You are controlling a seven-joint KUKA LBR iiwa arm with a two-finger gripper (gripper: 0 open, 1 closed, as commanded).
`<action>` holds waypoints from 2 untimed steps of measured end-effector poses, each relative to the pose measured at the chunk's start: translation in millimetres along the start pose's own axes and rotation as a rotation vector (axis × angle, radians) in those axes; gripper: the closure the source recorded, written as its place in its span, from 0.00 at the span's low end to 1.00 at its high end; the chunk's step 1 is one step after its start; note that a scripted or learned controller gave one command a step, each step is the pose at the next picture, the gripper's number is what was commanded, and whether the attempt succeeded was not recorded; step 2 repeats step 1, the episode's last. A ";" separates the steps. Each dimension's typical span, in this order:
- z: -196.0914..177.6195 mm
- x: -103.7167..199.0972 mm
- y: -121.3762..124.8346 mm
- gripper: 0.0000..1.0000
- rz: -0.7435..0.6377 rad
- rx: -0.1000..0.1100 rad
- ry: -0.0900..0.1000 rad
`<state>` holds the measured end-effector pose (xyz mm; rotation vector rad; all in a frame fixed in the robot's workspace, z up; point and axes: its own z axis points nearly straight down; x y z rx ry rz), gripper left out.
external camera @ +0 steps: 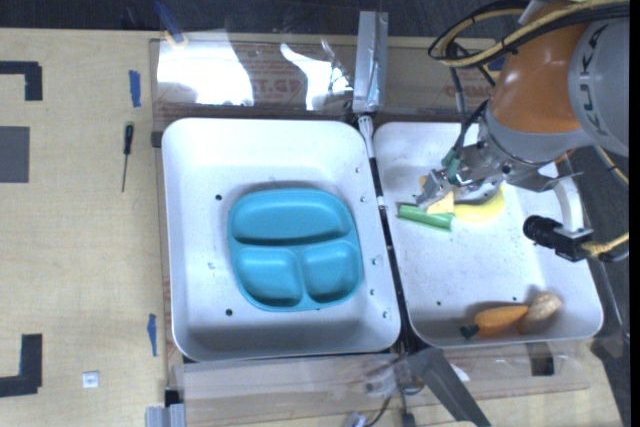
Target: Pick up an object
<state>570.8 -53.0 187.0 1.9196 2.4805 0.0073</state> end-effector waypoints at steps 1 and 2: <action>2.7 -48.7 48.3 1.00 0.245 0.005 -0.001; 2.7 -48.7 48.3 1.00 0.245 0.005 -0.001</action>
